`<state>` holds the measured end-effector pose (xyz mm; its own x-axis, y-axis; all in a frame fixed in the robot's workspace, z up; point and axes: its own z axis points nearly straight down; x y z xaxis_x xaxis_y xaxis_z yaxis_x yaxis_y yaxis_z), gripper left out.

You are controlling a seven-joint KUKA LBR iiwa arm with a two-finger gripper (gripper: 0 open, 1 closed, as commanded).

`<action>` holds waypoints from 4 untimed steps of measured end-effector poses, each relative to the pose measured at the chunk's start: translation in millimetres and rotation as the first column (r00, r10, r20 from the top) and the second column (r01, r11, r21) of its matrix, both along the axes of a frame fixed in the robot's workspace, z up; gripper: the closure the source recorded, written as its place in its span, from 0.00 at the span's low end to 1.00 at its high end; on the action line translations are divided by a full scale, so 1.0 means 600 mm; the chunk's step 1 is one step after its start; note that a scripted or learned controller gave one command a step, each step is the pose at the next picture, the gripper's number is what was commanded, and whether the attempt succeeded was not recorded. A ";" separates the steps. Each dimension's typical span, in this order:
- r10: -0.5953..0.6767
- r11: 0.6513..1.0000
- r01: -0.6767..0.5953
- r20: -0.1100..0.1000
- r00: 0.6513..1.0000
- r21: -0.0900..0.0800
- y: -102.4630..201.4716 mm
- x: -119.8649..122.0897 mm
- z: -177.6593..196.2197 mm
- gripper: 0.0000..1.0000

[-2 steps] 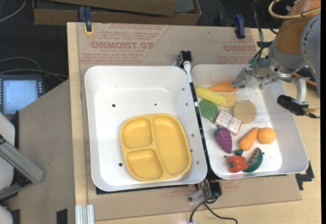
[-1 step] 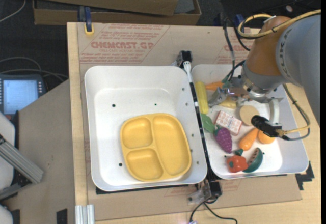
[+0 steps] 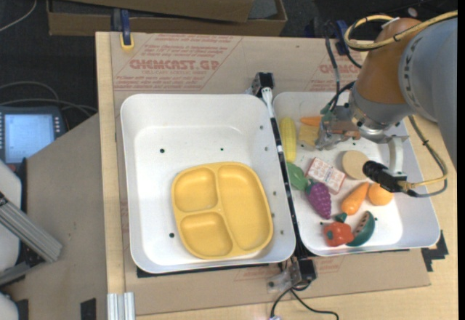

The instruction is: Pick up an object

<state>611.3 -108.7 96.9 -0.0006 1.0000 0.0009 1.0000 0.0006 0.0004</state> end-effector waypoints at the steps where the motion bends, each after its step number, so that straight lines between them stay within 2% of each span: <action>1: -0.001 1.000 0.001 -0.001 1.000 0.000 0.000 0.000 -0.001 0.00; 2: -0.003 1.000 0.003 -0.009 1.000 0.002 0.023 -0.129 0.006 0.00; 3: -0.003 1.000 0.003 -0.008 1.000 0.002 0.027 -0.224 -0.022 0.00; 4: -0.003 1.000 0.003 0.001 1.000 -0.002 0.026 -0.219 -0.004 1.00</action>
